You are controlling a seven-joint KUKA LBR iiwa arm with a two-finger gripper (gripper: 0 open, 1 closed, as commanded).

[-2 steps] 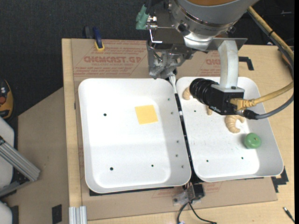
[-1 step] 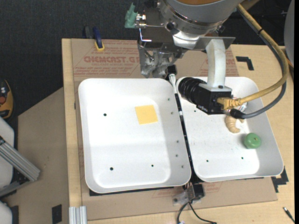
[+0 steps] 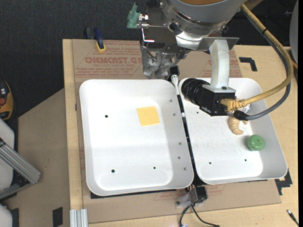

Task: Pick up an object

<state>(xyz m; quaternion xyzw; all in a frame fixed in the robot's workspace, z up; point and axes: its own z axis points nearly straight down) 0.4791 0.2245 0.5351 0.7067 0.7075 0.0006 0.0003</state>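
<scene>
A flat yellow square [image 3: 148, 116] lies in the left bin [image 3: 118, 169], a little above its middle. In the right bin [image 3: 222, 162] a small green round object [image 3: 256, 143] sits near the right wall. Just up and left of it is a tan curved object [image 3: 235, 126], partly hidden under the arm's black attachment. My gripper [image 3: 158, 66] hangs at the back, over the cardboard just beyond the far rims where the two bins meet. Nothing is visibly held in it.
A black cylindrical unit [image 3: 204, 95] on a white bracket juts from the arm over the right bin's far left part. A yellow hose [image 3: 271, 90] loops over the right side. A blue and yellow clamp [image 3: 99, 38] sits at the bench's back left.
</scene>
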